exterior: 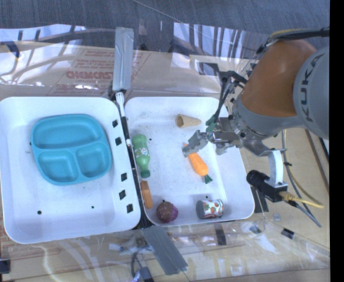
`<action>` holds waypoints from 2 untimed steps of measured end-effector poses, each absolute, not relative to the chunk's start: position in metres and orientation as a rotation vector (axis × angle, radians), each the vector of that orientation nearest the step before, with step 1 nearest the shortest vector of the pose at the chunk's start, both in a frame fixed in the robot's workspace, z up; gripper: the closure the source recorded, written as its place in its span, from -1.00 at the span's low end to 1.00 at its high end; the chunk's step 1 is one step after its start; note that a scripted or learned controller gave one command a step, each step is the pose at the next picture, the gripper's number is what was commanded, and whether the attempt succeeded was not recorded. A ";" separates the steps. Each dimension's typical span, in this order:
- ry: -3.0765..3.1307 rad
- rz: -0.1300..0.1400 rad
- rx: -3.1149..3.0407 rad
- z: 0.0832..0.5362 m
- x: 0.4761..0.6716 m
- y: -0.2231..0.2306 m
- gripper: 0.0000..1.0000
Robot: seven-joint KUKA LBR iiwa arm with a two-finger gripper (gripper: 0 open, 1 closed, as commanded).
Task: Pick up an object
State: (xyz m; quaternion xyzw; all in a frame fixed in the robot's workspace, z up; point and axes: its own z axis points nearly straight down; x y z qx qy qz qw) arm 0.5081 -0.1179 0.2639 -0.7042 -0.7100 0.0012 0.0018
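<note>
2 shallow white bins side by side on the bench. In the left bin, a blue divided tray with 3 compartments, lying flat. In the right bin, several small things. Near the middle-right of that bin floor, a toy carrot, lying flat: long axis diagonal, orange tip toward the upper left, green stem end toward the lower right. Just above the carrot's upper-left end, the gripper, reaching in from the right under the grey arm and its orange band. Fingers slightly parted, with nothing seen between them; lower fingertip very close to the carrot's tip, contact impossible to confirm.

Along the bin's left wall, a green bottle, lying with its long axis nearly vertical in the view. Below it, a small orange stick-shaped piece, also lengthwise along the wall. At the lower edge, a dark red round fruit and, to its right, a small can lying on its side. Near the upper edge, a tan cone, narrow end pointing right, well apart from the carrot.
</note>
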 end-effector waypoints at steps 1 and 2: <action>-2.231 0.000 -2.212 0.092 0.536 -0.148 -1.00; -2.225 0.003 -2.216 0.106 0.510 -0.202 -1.00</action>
